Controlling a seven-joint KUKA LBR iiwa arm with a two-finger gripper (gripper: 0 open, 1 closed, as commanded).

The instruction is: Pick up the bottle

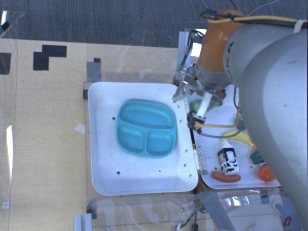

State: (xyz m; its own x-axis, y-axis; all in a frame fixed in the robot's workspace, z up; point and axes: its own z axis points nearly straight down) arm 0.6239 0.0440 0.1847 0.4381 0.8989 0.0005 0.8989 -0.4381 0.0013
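Tool point(186, 89) sits at the far left corner of the right shallow white bin point(250, 182); can't tell how wide it's set. Small white bottle with black label point(227, 160) lies well apart near the bin's front edge, long axis roughly toward the tool.

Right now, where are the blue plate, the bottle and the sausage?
blue plate point(146, 127), camera view, the middle of the plate.
bottle point(228, 160), camera view, on its black and white label.
sausage point(226, 178), camera view, the middle of its length.
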